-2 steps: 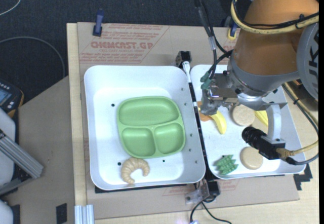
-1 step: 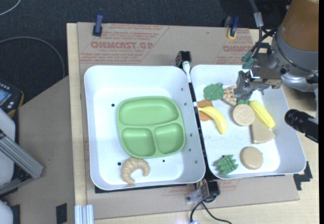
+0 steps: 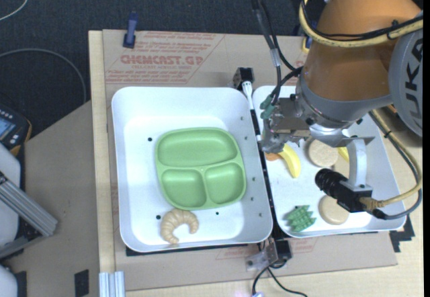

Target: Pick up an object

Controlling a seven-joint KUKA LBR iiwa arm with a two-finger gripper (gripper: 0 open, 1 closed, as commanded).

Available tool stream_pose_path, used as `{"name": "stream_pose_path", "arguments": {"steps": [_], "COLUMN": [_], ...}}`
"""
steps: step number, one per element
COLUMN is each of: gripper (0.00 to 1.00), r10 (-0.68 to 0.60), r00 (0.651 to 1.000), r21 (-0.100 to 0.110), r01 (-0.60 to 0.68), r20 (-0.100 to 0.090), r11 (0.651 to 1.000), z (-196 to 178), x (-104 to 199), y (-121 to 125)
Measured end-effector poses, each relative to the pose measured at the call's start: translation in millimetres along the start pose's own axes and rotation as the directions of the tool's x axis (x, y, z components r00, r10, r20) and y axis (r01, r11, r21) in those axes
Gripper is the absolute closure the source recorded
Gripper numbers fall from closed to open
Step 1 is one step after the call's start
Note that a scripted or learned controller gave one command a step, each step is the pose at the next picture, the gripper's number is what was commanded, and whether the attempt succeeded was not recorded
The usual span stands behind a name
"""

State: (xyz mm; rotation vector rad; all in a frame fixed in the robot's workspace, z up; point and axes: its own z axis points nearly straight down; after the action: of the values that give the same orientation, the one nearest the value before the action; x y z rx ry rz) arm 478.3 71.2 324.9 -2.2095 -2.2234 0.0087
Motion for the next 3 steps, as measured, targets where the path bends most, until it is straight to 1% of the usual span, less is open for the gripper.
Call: {"name": "stream_pose_path", "arguments": {"steps": [1,2,3], "gripper": [1.00,1.00,1.00], "r10": [0.008,0.001,0.005], "r00": [1.000,1.000,1.000], "r21": [-0.028,0.000,-0.012], "r01": [-0.008,-0.001,-0.005], "r20": [-0.001,0.001,0.001], "r11": [1.000,1.000,1.000], "z": [-144.4,-62.9,-78.0], "x": [-35.1,18.7,15.8], "y": [0.6,-0.2,1.0]}}
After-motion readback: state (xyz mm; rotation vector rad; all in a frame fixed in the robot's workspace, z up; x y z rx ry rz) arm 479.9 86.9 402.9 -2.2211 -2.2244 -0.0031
